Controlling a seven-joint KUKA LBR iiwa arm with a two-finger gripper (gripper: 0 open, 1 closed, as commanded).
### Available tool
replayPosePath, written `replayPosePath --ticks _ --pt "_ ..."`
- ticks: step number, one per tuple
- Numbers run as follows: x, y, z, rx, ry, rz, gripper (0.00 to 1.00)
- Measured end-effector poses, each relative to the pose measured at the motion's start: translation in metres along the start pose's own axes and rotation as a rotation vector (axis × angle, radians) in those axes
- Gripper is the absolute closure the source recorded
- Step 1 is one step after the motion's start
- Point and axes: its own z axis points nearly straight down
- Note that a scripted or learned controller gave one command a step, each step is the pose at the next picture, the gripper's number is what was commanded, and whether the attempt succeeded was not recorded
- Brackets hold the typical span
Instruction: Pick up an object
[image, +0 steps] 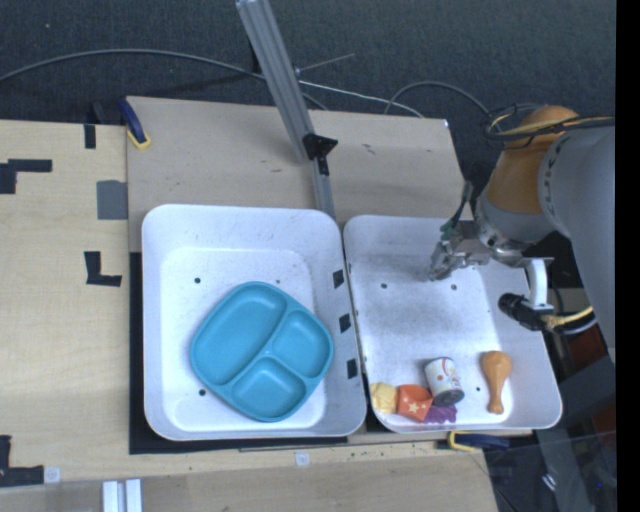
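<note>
My gripper (442, 264) hangs over the upper part of the right bin (420, 310), near its back right side, with nothing visible between its tips. Along that bin's front edge lie a yellow piece (384, 397), a red-orange piece (414, 401) with something purple (443, 411) beside it, a small white can (442, 377) and a tan drumstick-shaped toy (495, 376). These objects lie well below the gripper in the view.
The left bin (165, 300) holds a blue divided plate (262, 350). A grey pole (285, 90) slants down to the bins' back edge. Cables run over the dark floor behind the bench.
</note>
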Motion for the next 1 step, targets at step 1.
replayPosePath --ticks 1 --pt "0.0071 0.0064 -0.0466 -0.006 0.0 0.001 1.0"
